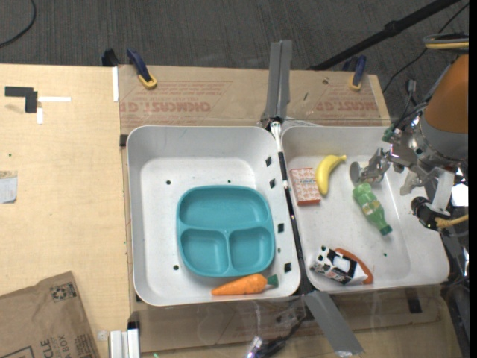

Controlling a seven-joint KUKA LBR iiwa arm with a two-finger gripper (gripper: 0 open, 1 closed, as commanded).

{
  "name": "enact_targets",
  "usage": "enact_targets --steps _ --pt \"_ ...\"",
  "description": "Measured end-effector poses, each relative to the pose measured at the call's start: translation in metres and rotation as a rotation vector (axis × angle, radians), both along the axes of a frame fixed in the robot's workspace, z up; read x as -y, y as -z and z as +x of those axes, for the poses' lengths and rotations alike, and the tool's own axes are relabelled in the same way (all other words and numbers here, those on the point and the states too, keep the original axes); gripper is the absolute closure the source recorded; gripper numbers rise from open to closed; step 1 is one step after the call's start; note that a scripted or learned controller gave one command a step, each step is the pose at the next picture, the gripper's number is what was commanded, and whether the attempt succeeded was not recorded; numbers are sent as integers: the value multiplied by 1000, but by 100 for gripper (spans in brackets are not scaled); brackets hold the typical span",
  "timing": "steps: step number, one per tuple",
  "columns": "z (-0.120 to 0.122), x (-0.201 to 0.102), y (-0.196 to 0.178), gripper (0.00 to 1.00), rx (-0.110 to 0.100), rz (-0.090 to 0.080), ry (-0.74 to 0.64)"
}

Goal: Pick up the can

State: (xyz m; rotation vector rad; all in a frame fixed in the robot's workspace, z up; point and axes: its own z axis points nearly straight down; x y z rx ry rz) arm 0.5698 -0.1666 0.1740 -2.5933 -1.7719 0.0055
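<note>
Just beside my gripper (370, 171) sits the green bottle (372, 208). What I take for the can (340, 265) lies well apart. Jaw gap, can't tell. Closing now, I'd likely grab the bottle instead!

The single fixed camera looked down from above the pale wooden bench (59, 200) at a slant, set toward the bench's near edge and facing its far edge, where dark grey carpet floor (186, 13) showed beyond. It stood far enough back to take in both shallow white plastic bins whole: the left bin (149, 215) sat near the middle of the frame, and the right bin (402, 263) lay just beside it toward the right edge. The grey arm with its orange band (451, 103) entered from that right edge, beyond the right bin, cut off by the frame.
</note>
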Motion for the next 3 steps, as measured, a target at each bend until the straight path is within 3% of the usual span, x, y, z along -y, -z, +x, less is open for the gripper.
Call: enact_targets --steps 1,2,3 --pt "69 27 78 0 0 -1 49" --pt "69 27 69 100 -1 -2 44" --pt "89 -9 -41 100 3 -1 66"
